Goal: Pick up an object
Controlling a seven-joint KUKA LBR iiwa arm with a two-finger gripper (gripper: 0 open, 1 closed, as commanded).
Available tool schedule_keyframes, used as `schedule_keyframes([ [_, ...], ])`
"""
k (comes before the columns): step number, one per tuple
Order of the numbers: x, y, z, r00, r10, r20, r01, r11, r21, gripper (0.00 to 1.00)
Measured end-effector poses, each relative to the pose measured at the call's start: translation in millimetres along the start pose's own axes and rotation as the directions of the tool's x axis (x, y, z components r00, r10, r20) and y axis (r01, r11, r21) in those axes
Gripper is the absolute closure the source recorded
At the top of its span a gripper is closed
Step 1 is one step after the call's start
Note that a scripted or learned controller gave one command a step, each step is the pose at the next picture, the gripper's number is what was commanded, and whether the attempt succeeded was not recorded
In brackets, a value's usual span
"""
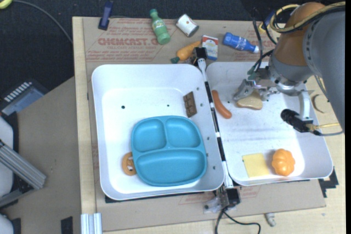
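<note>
My gripper (255,89) hangs low over the back of the right bin (307,118), right above a flat tan piece (249,102) that looks like a bread slice. Whether it touches the piece is unclear. To the left of it, an orange-red sausage (221,104) lies near the bin's left wall. A yellow cheese slice (255,164) and an orange pumpkin-like toy (283,161) rest at the front of the same bin.
The left bin (109,96) holds a blue divided plate (167,149), a brown chocolate bar (190,104) and a pretzel (128,164). Behind the bins lie a green bottle (160,27), a white can (187,24), a blue bottle (240,42), a small carton (209,46) and a carrot (186,52).
</note>
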State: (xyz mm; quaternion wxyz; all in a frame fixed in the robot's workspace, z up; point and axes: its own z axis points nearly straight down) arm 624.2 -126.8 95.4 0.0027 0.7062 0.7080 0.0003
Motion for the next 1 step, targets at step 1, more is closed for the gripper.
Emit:
schedule_keyframes([
  [1, 75.6, -28.9, -90.4, 1.000, 0.000, -0.004, 0.000, 1.000, 0.001, 1.00],
])
